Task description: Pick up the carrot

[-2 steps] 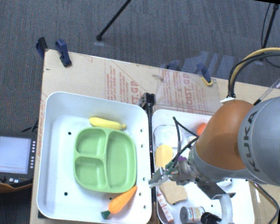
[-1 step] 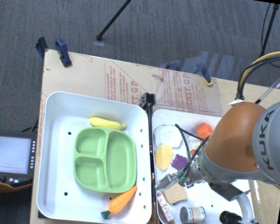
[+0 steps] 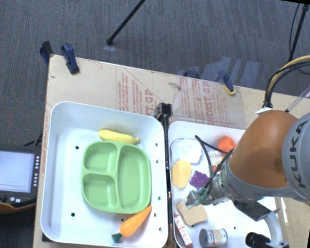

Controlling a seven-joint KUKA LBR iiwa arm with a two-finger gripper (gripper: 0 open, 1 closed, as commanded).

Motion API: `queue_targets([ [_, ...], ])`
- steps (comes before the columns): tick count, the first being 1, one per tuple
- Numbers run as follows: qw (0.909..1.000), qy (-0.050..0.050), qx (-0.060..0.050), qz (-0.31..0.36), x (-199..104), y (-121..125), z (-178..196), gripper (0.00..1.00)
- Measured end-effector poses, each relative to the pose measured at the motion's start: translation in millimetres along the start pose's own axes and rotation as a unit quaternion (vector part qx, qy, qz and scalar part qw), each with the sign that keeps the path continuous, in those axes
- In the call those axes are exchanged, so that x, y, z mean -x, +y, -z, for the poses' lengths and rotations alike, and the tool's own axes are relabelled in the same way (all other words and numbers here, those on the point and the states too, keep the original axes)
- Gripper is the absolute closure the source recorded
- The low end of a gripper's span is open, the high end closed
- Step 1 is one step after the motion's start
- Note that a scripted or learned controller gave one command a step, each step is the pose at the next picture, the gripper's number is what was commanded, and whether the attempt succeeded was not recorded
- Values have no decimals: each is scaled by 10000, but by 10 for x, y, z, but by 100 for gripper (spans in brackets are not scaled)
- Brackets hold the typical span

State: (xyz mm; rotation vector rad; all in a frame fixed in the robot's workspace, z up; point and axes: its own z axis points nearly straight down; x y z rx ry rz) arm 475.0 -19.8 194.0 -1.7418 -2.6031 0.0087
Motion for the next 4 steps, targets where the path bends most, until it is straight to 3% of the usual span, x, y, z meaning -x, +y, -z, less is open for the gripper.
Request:
queue_targets([
  [1, 9822, -7, 15, -1878, -506, 203, -61, 100],
  [2, 9824, -5, -11, -1870, -503, 202, 20, 100],
  [3, 9967, -21, 37, -809, -686, 518, 497, 100],
  [4, 9994, -20, 31, -352, -930, 386, 689, 100],
])
